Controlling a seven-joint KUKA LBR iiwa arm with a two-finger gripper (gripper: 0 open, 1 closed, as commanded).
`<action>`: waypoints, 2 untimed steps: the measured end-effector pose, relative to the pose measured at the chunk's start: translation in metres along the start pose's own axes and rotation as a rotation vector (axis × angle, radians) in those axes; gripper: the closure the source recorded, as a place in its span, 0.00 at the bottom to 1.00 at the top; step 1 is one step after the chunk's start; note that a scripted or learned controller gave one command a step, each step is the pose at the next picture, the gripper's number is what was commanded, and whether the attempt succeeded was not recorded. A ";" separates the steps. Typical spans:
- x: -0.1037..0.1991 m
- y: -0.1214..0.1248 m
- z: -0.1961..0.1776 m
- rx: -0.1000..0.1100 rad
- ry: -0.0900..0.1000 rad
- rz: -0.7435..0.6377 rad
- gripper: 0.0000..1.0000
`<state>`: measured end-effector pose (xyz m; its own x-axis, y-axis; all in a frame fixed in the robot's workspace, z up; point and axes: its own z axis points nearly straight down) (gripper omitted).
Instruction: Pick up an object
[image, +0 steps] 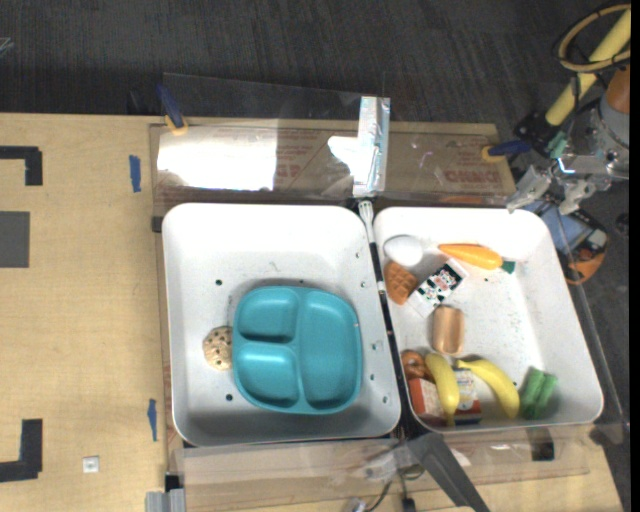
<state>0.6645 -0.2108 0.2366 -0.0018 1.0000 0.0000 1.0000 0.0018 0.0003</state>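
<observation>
Two shallow white bins: right bin (575, 330) holds orange plastic carrot (470, 256), yellow plastic banana (495, 381) and small toys, all unpicked; gripper (560, 185) hovers off its far right corner, grip state indeterminable; approach stage, descent onto one item next.

Both bins (200, 235) were white. Divided plate (297, 346) was teal; cookie (217, 347) beside it tan, speckled. Carrot (470, 256) orange with green tip, bananas (470, 380) yellow, pepper (539, 391) green, small card (439, 285) black-and-white patterned, cup (447, 329) copper-brown.
</observation>
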 end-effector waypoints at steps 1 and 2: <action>0.013 -0.081 0.111 0.007 0.002 0.007 0.00; 0.061 -0.025 0.150 -0.006 -0.002 -0.161 0.00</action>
<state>0.6390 -0.1503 0.0867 -0.1625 0.9867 -0.0027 0.9867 0.1625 0.0057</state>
